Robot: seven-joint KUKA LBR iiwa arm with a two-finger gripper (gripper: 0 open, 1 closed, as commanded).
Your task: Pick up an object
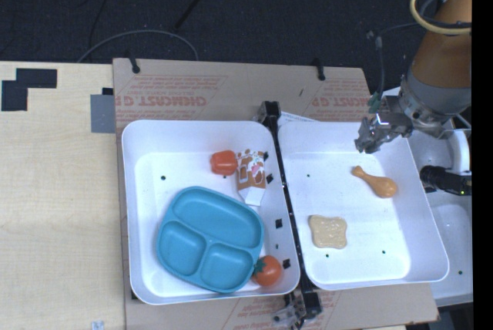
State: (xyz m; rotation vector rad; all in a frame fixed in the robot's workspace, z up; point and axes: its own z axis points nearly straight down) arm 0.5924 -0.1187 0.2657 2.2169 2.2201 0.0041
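So we're still looking at the approach step here: the gripper (375,137) is hanging over the right bin (431,244) carrying nothing, can't tell how wide the jaws are, and the drumstick (375,182) just below them needs a short drop.

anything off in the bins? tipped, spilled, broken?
Nothing spilled or broken. The blue tray lies askew in the left bin, with a tomato touching its corner. The snack packet sits tilted by the divider. The drumstick and cracker lie flat in the right bin.
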